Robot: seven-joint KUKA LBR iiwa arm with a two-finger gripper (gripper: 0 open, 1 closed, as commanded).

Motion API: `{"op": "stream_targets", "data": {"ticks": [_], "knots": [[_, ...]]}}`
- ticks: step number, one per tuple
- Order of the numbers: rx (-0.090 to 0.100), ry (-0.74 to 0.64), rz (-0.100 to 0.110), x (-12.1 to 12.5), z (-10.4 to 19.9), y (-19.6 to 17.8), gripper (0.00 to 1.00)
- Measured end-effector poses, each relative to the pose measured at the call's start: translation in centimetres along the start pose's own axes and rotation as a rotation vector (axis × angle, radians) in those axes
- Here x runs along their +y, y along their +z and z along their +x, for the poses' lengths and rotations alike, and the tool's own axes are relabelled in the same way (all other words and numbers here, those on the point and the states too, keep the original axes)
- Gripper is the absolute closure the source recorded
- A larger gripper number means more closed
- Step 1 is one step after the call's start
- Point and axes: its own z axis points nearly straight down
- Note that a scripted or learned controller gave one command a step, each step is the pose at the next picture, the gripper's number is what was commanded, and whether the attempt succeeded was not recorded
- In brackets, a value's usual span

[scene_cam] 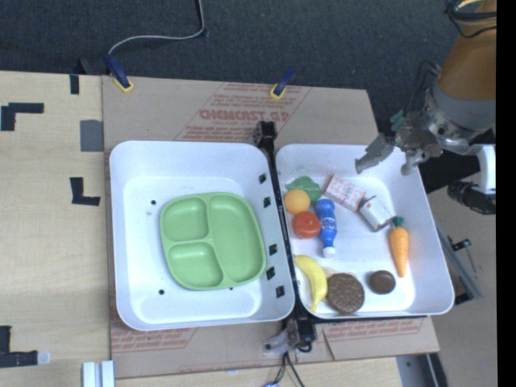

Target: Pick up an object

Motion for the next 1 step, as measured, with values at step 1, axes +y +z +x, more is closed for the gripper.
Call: {"op": "stream_targets", "data": {"ticks": [1], "knots": [[0.001, 0.0, 0.004, 2.16, 4.24, 12.28, 0.0]]}}
